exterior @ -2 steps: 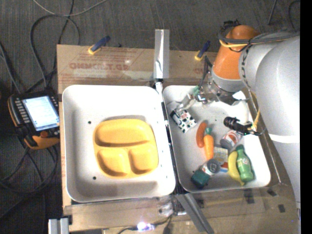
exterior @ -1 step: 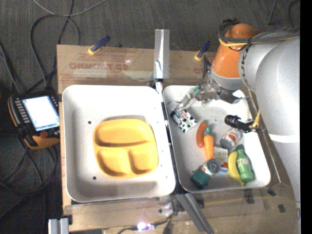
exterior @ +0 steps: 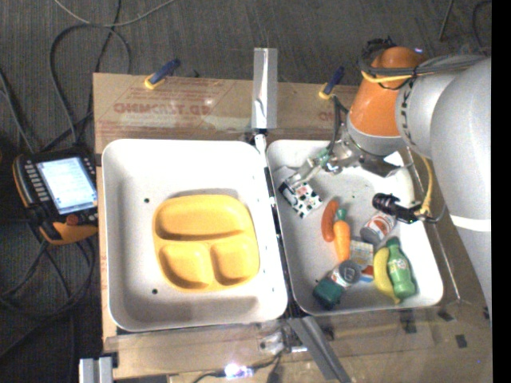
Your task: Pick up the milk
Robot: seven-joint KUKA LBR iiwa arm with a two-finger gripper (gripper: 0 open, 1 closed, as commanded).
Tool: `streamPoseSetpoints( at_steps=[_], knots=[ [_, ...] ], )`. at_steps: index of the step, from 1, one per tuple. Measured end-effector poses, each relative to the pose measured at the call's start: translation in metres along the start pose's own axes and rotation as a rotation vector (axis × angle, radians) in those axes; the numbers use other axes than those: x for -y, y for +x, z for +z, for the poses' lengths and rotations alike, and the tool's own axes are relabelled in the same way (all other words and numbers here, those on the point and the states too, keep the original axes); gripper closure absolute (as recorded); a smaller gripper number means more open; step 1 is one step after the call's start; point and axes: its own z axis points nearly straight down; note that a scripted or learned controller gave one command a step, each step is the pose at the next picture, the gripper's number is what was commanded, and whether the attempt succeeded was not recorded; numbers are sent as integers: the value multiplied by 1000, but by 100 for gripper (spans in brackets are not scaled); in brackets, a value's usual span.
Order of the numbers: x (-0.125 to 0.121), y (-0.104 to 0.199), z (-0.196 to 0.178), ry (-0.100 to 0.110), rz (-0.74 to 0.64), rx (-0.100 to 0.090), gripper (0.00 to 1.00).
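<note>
The gripper sits over the milk carton (grip state unclear); crowding the right bin's wall could spoil the grasp.

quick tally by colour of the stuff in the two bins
Yellow: 2, divided tray and banana
Orange: 2, carrots
Green: 2, bottle and dark green item
White with black patches: 1, milk carton
Grey: 1, can
Total: 8; small pieces between can and green item too unclear to count.
</note>
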Motion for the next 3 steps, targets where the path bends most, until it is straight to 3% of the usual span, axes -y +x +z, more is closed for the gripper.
streamPoseSetpoints(
  at_steps=[1,2,3],
  knots=[
    [-8,-22,-55,57,280,-17,0],
    [-26,-4,-3,41,-111,-23,0],
    [-31,-3,-18,28,-112,-18,100]
  ],
)
